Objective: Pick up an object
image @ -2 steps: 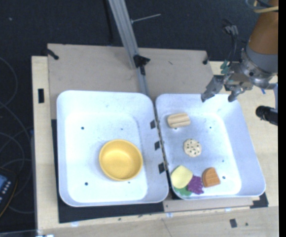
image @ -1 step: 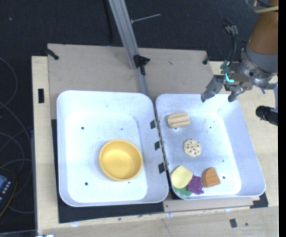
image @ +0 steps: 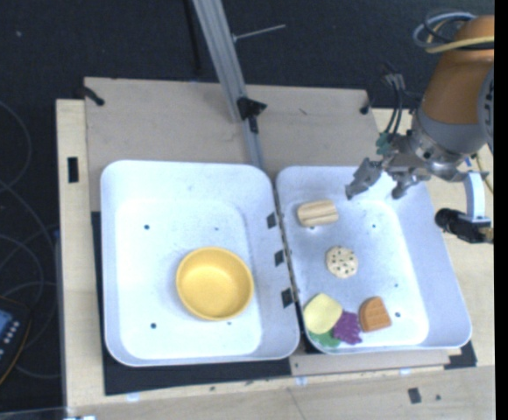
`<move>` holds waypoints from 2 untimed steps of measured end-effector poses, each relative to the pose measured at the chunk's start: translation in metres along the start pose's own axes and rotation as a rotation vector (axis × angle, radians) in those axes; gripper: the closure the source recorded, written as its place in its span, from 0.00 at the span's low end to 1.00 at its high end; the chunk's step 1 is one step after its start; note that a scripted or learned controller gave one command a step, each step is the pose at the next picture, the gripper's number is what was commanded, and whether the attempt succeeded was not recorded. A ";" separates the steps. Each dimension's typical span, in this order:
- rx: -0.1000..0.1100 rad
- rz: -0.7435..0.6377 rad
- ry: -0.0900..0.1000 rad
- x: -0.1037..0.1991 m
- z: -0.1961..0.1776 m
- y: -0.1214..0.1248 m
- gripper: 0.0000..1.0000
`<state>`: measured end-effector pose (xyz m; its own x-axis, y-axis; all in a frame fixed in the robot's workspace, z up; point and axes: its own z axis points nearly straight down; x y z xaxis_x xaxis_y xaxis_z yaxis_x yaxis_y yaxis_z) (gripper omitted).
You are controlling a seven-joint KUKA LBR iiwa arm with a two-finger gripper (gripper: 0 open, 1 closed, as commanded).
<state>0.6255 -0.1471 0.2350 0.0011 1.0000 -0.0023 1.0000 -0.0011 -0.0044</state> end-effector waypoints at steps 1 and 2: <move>0.000 0.001 0.000 0.002 0.055 -0.009 0.00; -0.001 0.002 0.000 -0.005 0.106 -0.002 0.00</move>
<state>0.6234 -0.1525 0.1294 0.0035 1.0000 -0.0027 1.0000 -0.0035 -0.0032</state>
